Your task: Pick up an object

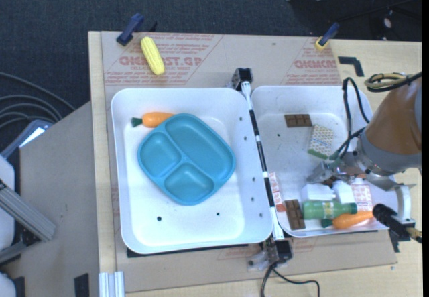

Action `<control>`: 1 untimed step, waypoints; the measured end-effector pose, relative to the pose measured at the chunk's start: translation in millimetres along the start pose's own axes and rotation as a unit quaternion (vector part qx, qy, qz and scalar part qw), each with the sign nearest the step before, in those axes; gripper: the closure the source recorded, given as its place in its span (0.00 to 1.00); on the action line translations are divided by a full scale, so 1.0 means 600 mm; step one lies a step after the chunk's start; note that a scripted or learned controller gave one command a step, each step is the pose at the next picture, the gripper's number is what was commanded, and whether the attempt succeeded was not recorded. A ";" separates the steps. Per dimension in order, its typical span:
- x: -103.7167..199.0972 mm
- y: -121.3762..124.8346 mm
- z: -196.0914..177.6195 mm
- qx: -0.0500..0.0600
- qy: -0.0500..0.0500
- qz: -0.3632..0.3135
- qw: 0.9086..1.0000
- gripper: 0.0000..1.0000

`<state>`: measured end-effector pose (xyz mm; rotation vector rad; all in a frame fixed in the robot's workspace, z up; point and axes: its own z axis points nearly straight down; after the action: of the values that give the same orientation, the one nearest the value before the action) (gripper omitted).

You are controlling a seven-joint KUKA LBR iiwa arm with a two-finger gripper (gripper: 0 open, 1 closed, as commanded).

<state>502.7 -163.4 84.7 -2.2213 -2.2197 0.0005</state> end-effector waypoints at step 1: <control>-0.001 0.001 -0.017 -0.001 -0.001 0.000 1.000 1.00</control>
<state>503.5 -163.9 95.0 -2.2248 -2.2211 -0.0005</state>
